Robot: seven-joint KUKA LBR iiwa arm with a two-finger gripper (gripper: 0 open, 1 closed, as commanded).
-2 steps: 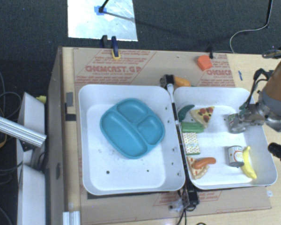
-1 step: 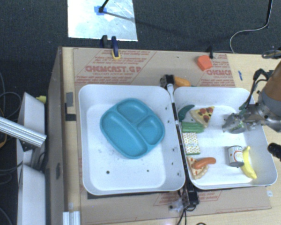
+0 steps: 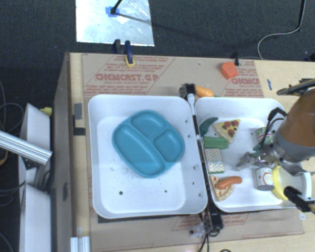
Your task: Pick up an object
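The right bin (image 3: 241,108) holds several toy foods: a pizza slice (image 3: 228,128), a dark green pod (image 3: 207,124), a green stick (image 3: 215,142), a checkered card (image 3: 214,160), a hot dog (image 3: 227,182) on a bread slice, a small can (image 3: 262,177) and a banana (image 3: 277,186). My gripper (image 3: 245,161) hangs low over the bin's right half, just above and left of the can, with its grey tip pointing left toward the card. Nothing shows in its grip. The arm's orange band (image 3: 304,122) hides the bin's right rim.
A blue divided plate (image 3: 148,142) lies in the left bin (image 3: 110,193). An orange block (image 3: 229,70) and an orange carrot-like toy (image 3: 203,92) sit on the bench behind the bins. A small green-and-white item (image 3: 261,135) rests near the wrist.
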